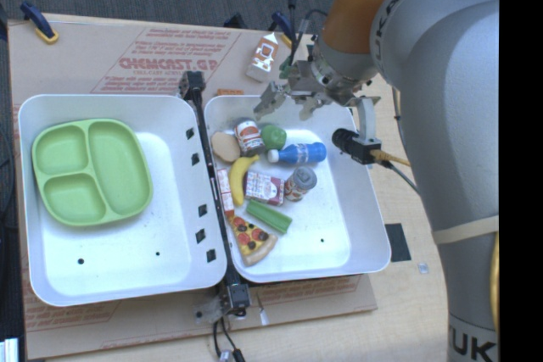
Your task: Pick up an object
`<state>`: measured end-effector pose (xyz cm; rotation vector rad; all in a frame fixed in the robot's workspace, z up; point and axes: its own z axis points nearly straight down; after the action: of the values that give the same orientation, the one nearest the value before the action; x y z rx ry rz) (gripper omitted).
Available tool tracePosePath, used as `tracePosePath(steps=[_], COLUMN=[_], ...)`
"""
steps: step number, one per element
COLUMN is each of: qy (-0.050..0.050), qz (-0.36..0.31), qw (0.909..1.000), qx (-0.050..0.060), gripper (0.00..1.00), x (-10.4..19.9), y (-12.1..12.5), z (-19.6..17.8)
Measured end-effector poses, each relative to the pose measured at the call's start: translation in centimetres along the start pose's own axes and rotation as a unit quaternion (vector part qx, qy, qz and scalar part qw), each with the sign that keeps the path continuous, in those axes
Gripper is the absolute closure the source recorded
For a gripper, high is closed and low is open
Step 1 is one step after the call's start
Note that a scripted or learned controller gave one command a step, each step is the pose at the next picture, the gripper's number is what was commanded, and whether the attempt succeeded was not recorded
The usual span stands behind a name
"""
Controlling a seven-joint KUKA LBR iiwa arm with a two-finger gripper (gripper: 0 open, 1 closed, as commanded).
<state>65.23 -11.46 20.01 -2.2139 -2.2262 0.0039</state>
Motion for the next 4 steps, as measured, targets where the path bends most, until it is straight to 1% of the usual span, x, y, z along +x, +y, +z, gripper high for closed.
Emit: tracePosePath(steps=[1,2,3,4], qy=[0.0,0.0,0.0,0.0], qz=[-0.001,-0.003,-0.002,-0.003], qw=[1.0,1.0,1.0,1.0], qx=[0.001,0.001,-0.001,0.0], gripper=[0.0,1.0,1.0,1.0], x=[-0.2,-0.2,8.1,8.0], y=[-7.1,-7.0,-12.6,-12.5], z=[10.9,9.8,0.8,-0.2])
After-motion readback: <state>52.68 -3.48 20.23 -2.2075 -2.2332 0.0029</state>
